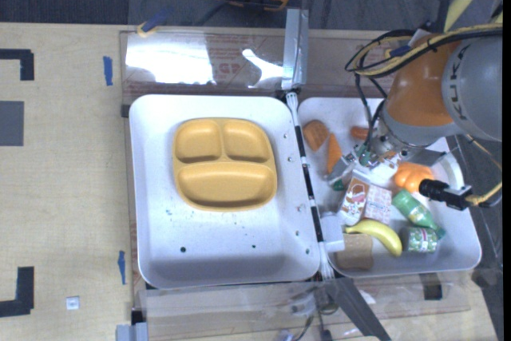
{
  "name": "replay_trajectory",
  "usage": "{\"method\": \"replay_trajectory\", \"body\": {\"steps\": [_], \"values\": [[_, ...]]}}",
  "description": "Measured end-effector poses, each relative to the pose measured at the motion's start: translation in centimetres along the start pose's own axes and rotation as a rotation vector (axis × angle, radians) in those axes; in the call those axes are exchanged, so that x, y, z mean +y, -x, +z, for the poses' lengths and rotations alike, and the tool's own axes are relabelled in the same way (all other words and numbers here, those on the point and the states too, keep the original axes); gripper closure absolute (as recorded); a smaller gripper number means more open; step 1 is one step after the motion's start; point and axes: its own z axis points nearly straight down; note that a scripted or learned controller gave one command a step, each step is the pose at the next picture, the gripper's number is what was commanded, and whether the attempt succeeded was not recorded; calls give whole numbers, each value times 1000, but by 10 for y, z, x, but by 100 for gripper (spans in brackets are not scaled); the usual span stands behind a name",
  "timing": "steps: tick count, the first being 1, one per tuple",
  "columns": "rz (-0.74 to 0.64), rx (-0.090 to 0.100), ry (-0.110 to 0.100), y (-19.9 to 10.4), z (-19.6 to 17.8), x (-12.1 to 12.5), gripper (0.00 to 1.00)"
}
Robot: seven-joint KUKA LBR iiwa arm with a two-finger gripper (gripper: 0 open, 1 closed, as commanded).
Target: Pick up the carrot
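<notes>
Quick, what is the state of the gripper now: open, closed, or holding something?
Gripper: cannot be told; it sits low in the right bin, next to the carrot.

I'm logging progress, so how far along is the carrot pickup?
Done: the arm has reached over the right bin. In hand: its pincer sits low among the toys, beside the carrot. Left: the carrot lies in the bin, so gripping and lifting remain.
</notes>
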Motion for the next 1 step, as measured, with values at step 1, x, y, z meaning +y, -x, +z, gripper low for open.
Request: {"method": "replay_trajectory", "body": {"steps": [1], "values": [[2,-3,7,1,-12,2,100]]}}
